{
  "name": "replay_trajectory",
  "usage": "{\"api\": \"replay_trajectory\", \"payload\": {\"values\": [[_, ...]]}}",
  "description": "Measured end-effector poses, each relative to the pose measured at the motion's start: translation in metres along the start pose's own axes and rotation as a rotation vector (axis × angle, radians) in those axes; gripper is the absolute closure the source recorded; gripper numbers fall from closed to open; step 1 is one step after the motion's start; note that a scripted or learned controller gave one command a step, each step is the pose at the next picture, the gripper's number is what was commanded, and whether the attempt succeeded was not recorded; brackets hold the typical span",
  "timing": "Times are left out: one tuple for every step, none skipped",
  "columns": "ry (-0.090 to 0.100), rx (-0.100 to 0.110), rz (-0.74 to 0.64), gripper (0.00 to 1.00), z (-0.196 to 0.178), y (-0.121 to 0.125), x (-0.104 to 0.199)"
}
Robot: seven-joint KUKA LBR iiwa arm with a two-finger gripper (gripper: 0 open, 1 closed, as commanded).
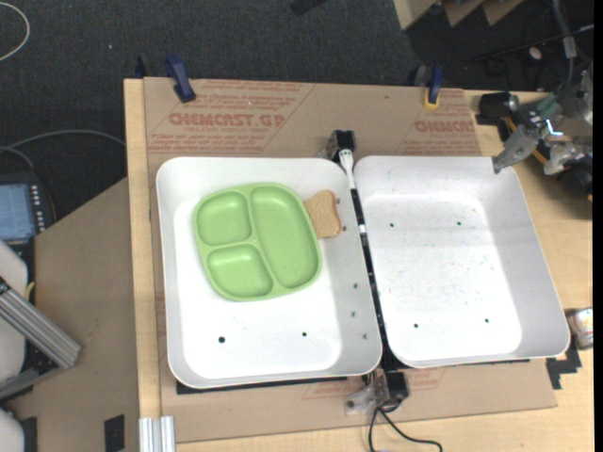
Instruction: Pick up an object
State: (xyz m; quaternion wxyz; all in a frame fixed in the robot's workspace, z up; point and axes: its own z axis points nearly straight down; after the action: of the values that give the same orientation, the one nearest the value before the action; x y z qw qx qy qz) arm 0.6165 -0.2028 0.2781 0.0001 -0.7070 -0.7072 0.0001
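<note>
I see the end effector [516, 149] at the right bin's [452, 281] two o'clock corner; its opening I cannot tell. The green plate [256, 243] and tan piece [324, 214] lie toward nine o'clock, in the left bin [254, 347].

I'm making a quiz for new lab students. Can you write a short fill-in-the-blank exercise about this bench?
1. The green plate lies in the ____ bin.
2. The plate has ____ compartments.
3. The tan piece touches the plate's ____ edge.
4. The gripper hangs by the right bin's far ____ corner.

Missing words: left; three; right; right
</note>
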Motion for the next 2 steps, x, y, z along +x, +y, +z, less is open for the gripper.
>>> {"api": "replay_trajectory", "payload": {"values": [[-0.009,-0.021,0.001,0.00,-0.174,-0.032,-0.014],[-0.004,-0.016,-0.002,0.00,-0.266,-0.095,0.022]]}}
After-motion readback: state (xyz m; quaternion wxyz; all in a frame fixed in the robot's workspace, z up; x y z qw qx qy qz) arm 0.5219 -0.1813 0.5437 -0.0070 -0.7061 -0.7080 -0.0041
